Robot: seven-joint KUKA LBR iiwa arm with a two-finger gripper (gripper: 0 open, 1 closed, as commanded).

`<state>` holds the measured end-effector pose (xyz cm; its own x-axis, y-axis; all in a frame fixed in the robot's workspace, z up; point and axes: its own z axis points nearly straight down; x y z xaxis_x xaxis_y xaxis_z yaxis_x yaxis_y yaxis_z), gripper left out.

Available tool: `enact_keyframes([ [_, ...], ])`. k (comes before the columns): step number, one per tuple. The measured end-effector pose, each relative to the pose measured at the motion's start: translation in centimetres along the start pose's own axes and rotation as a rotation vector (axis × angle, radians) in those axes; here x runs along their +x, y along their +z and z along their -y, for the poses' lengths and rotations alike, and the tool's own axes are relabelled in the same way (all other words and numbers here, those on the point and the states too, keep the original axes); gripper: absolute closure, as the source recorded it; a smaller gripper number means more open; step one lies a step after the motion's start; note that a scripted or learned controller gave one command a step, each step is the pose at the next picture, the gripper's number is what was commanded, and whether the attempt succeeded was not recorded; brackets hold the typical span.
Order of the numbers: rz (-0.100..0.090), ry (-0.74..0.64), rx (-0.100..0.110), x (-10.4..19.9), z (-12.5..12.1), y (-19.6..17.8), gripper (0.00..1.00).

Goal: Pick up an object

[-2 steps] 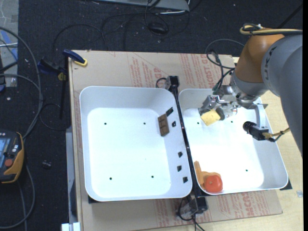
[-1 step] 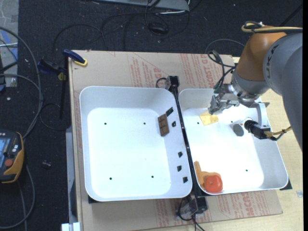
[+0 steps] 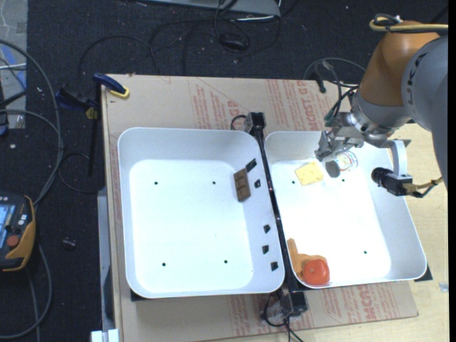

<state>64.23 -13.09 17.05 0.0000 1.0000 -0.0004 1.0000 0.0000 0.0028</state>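
From above, the gripper [image 3: 333, 155] hangs over the right bin [image 3: 399, 223], just beside the yellow piece [image 3: 309, 173]. I cannot tell how its claw stands. It could miss and push the flat piece away. A red thing [image 3: 315, 271] sits in the near corner.

Yellow flat wedge [image 3: 309, 173]: lies flat, right bin, 11 o'clock area. Orange-red round object [image 3: 315, 270]: right bin, 7 o'clock corner. Brown bar [image 3: 242, 185]: left bin, 3 o'clock, against wall, tilted.
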Motion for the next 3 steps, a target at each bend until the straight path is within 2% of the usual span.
enact_keyframes([
  [1,0.000,0.000,0.001,0.0,0.0,-4.9,1.00],
  [2,-0.001,-0.002,0.003,5.0,1.4,-5.5,1.00],
  [3,-0.001,-0.003,0.003,10.9,1.2,-5.3,1.00],
])
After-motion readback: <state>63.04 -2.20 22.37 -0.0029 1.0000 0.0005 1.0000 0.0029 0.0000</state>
